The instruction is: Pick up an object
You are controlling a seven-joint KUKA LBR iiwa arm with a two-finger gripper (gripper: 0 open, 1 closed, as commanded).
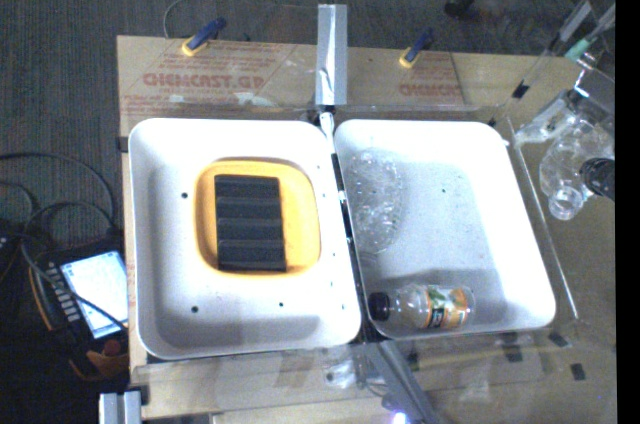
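- We look down on a wooden bench (140, 72) over dark carpet, bearing a left bin (160, 312) and a right bin (500, 212).
- The left bin holds a yellow sponge (257, 217) with a black ribbed top; a plastic bottle (425, 307) lies on its side along the right bin's near wall, and a crumpled clear wrapper (375, 197) sits by the divider.
- We judge the round, slick bottle may roll or slip from a pinch; the flimsy wrapper may collapse.
- We cannot tell the gripper's state.
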